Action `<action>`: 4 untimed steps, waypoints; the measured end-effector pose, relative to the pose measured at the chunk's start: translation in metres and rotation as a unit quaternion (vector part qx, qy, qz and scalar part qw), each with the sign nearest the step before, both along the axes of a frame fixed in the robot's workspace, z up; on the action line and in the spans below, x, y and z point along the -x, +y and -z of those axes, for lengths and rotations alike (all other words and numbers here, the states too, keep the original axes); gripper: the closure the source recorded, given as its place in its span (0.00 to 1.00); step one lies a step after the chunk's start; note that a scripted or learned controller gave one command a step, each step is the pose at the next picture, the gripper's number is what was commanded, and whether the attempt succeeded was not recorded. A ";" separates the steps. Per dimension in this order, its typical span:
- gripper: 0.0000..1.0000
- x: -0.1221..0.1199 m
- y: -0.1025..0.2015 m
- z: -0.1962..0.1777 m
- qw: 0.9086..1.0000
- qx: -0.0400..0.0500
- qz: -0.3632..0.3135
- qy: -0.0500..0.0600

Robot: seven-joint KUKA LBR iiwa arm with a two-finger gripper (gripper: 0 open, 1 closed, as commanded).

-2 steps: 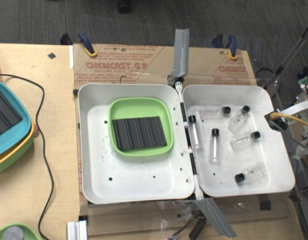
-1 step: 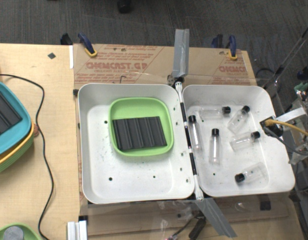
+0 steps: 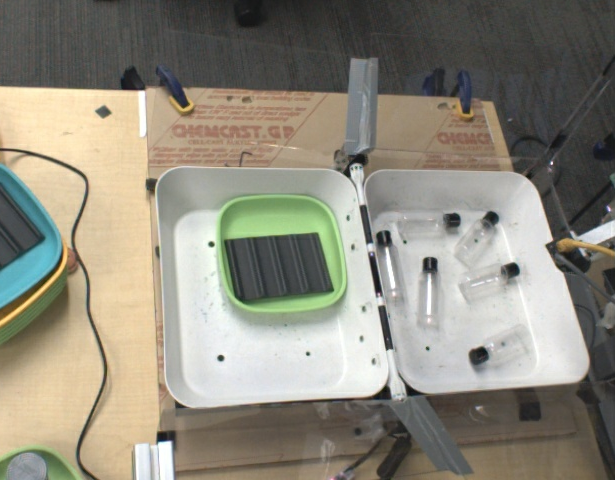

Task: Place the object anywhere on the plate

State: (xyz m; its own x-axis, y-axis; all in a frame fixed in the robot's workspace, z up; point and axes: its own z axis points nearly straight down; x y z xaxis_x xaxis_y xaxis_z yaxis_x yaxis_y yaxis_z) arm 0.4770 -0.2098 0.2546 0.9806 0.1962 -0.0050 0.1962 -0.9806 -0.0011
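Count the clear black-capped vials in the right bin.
6. One vial lies along the left wall, one is mid-bin, two are at the back, one right, one at the front. More clear ones may go unseen.

Even, bright overhead light; soft, short shadows inside the white bins (image 3: 177, 268). Mild glare on bin rims and clear vials (image 3: 427, 288). Focus slightly soft overall, carpet (image 3: 387, 18) at top dimmer, grainy.

- Wooden bench (image 3: 67, 368) fills the left and centre of the frame.
- Two white bins lie on it: left bin (image 3: 187, 368) mid-frame, right bin (image 3: 547, 358) beside it.
- Black cable (image 3: 90, 298) trails down the left.
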 end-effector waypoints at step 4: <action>0.00 0.000 -0.013 0.004 1.000 0.000 -0.002 0.000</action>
State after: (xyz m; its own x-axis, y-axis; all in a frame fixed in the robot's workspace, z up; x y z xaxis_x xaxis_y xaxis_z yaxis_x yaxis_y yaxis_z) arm 0.4771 -0.2224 0.2510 0.9796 0.2009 -0.0050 0.2009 -0.9796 -0.0013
